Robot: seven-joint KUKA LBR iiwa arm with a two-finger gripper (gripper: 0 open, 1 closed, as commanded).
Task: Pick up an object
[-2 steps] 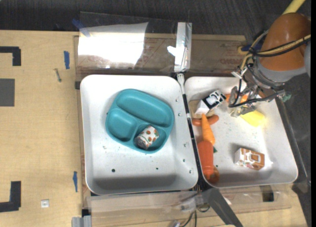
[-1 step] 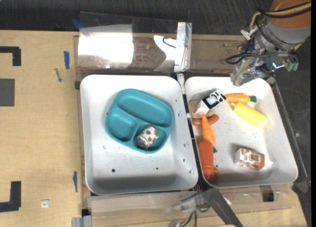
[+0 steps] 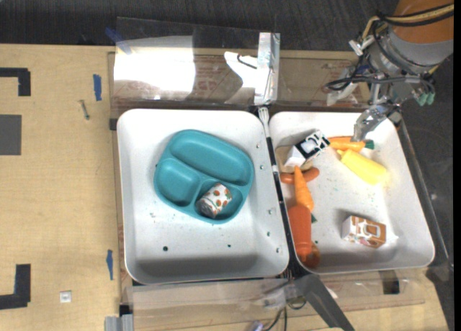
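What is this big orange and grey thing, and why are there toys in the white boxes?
That is a robot arm, seen by a camera looking down from above. It reaches in from the right, and its metal pincer hangs over the right shallow white bin. Its job is to pick something up. Near the pincer lie a yellow plastic toy, long orange carrot-like toys and a small white and orange carton. The left white bin holds a teal divided plate with a small spotted cup in it. I see nothing between the pincer's fingers.

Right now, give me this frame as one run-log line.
claw: above right bin's far edge, by yellow object | left bin: teal tray | grasp: none visible
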